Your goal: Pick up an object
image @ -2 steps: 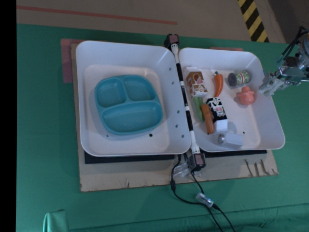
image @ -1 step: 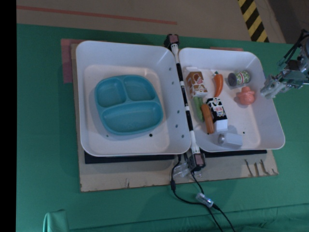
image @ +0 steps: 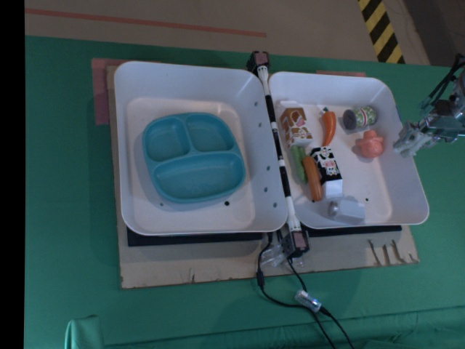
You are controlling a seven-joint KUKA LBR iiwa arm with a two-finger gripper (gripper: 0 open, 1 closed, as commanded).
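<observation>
The right bin (image: 396, 187) holds several small items: a brown carton (image: 294, 124), an orange carrot (image: 328, 126), a small can (image: 360, 116), a pink-orange toy (image: 370, 144), a black-and-white milk carton (image: 327, 167), a hot dog (image: 311, 177) beside a green piece (image: 298, 161), and a grey block (image: 346, 209). My gripper (image: 408, 142) hangs at the bin's right rim, just right of the pink-orange toy, with nothing visibly between its fingers.
The left bin (image: 138, 86) carries a teal divided plate (image: 192, 157). A black-and-white bar (image: 278, 147) runs between the bins. Cables (image: 290, 289) trail off the front of the cardboard base onto the green cloth.
</observation>
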